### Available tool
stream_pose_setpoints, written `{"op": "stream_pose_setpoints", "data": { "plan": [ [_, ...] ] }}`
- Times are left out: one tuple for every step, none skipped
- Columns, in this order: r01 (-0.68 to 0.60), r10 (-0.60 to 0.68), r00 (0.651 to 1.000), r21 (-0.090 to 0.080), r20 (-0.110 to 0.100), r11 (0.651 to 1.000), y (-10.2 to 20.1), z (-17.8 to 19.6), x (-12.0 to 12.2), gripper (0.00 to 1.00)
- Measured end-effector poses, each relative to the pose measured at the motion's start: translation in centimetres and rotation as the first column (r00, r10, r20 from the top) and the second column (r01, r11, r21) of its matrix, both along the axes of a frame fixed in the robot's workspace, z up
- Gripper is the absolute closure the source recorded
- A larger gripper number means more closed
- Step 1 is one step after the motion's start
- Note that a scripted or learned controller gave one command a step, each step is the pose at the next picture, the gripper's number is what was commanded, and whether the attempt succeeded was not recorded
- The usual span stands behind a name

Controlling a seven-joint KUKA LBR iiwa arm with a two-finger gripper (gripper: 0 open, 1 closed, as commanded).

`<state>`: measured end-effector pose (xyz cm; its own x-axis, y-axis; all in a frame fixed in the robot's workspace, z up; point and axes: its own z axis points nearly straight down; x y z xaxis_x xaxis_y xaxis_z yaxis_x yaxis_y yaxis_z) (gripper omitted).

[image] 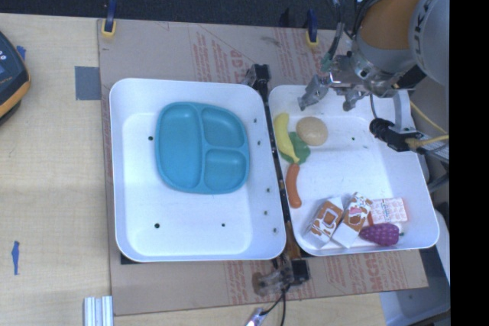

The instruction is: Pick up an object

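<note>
Two printed cartons (341, 221) show no legible writing; the tool (330, 93) hovers spread, gripping nothing.

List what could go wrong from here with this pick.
1. The gripper hangs over the right bin's far rim, so a straight descent might strike the rim instead of an item.
2. The tan ball touches the banana and a green piece; a grasp there could nudge the neighbours or roll the ball away.
3. The small cartons and the purple grapes are packed tightly, leaving little finger room.
</note>
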<state>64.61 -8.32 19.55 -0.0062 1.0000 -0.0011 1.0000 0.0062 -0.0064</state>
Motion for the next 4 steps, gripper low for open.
{"op": "stream_pose_setpoints", "data": {
  "plan": [
    [0.004, -0.004, 1.000, -0.001, 0.003, 1.000, -9.6, -5.1, 0.9, 0.00],
    [-0.001, 0.001, 1.000, 0.000, 0.004, 1.000, -2.3, -2.0, 1.1, 0.00],
    [-0.002, 0.002, 1.000, -0.001, 0.002, 1.000, -2.4, -0.9, 1.1, 1.00],
    [-0.001, 0.001, 1.000, 0.000, 0.001, 1.000, 4.1, -0.4, -1.8, 1.00]
  ]
}}
